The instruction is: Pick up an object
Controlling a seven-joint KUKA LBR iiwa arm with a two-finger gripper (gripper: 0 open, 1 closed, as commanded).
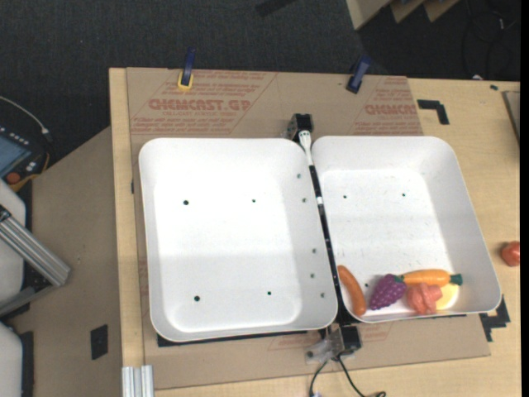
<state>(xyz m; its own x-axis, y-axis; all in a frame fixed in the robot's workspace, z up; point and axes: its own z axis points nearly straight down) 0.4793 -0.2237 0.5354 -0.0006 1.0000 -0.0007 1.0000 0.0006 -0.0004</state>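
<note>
Along right bin point(463, 197) near edge: sausage point(351, 289), grapes point(386, 291), carrot point(430, 277) clustered.

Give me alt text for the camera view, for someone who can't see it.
Two shallow white bins sit side by side on a cardboard-covered bench; toy foods cluster in the right bin's near corner: a sausage, purple grapes, a carrot and a red piece. The left bin holds none of them.

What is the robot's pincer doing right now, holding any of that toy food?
Pincer: its state cannot be told. The toy food lies in the right bin.
</note>
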